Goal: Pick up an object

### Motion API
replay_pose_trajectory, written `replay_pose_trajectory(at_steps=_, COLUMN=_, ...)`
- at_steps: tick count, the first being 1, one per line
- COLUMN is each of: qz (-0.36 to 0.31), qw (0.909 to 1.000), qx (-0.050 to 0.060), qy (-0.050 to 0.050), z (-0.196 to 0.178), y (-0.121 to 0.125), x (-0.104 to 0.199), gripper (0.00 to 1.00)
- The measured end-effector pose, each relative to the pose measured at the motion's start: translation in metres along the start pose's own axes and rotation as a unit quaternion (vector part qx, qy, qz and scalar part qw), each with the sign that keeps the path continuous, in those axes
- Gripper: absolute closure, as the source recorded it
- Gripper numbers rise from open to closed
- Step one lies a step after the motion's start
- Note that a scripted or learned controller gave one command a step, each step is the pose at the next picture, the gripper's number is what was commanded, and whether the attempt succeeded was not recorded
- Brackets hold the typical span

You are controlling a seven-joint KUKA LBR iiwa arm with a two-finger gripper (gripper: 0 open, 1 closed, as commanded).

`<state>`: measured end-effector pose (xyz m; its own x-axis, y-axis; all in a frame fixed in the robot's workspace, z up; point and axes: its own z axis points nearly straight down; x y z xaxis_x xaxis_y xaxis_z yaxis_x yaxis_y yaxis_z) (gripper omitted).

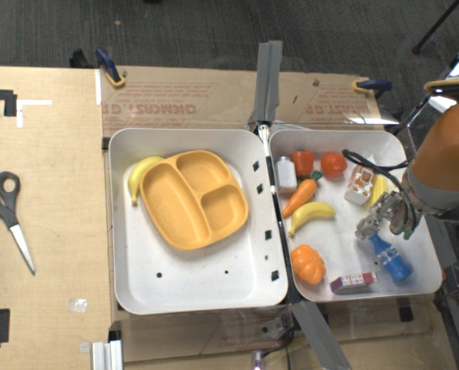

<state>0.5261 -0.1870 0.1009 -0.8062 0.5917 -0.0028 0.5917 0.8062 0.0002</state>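
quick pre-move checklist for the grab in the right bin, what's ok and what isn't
1. Claw over the right bin: ok, it hangs near the bin's right side.
2. Target within reach: ok, a blue bottle lies just below the claw.
3. Something already held: cannot tell, the tips blur into the clutter.
4. Room around the target: not ok, a small dark red packet lies close on its left and the bin wall on its right.
5. Other items away from the claw: ok, the yellow banana, carrot and orange pumpkin lie further left.
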Motion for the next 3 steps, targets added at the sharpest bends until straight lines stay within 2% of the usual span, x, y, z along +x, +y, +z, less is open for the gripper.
replay_pose_trajectory(at_steps=1, qz=0.016, qw=0.9999, qx=0.0, qy=0.002, z=-0.06, y=0.038, x=0.082, gripper=1.0)
replay_pose_trajectory(at_steps=2, qz=0.155, qw=0.9879, qx=0.001, qy=0.001, z=0.01, y=0.058, x=0.046, gripper=1.0)
replay_pose_trajectory(at_steps=3, qz=0.155, qw=0.9879, qx=0.001, qy=0.001, z=0.01, y=0.058, x=0.046, gripper=0.0)
